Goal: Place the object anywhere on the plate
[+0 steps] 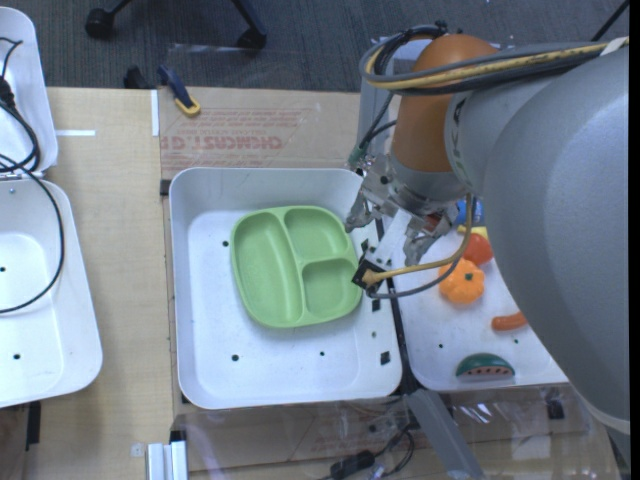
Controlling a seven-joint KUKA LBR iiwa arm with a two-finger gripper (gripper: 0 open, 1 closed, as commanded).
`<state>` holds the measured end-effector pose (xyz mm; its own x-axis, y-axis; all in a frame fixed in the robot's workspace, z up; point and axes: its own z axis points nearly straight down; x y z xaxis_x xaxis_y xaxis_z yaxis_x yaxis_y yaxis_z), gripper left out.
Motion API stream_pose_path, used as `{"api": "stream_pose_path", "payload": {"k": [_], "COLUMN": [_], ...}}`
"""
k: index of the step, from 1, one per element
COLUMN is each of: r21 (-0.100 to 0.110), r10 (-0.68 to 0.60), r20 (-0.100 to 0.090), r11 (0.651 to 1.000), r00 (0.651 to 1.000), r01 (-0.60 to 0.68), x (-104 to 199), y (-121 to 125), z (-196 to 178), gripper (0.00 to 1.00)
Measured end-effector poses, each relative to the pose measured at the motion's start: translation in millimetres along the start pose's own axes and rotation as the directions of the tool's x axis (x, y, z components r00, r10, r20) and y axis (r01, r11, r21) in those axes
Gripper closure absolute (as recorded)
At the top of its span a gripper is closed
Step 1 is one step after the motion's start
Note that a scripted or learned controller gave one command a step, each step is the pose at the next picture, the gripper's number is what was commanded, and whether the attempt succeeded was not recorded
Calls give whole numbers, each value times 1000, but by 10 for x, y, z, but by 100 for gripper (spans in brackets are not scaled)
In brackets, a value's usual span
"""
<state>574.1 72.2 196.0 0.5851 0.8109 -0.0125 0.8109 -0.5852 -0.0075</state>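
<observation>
A light green divided plate (295, 265) lies in the left bin (200, 298), near its middle. My gripper (392, 230) hangs over the wall between the two bins, just off the plate's right rim. I see nothing held in it. In the right bin (440, 353), an orange round fruit (463, 284) sits close to the gripper's right. A red-orange piece (479, 247) lies just above that fruit, and a blue thing (471, 209) is partly hidden by the wrist.
A small orange carrot-like piece (508, 320) and a watermelon slice (485, 368) lie toward the right bin's front. The big grey arm covers the right bin's far side. A white tub with black cables (30, 268) stands at the left.
</observation>
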Motion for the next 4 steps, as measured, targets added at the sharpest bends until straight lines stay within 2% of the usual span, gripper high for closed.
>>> {"api": "stream_pose_path", "payload": {"k": [1, 2, 3, 4], "r21": [3, 3, 5, 6], "r10": [-2, -2, -3, -3], "r20": [5, 5, 10, 11], "r11": [1000, 1000, 1000, 1000], "r00": [1000, 1000, 1000, 1000], "r01": [2, 2, 3, 3], "x": [-11, -11, -22, -22], "y": [6, 5, 12, 11], "z": [-71, -70, -140, -139], "gripper": [100, 0, 100, 0]}}
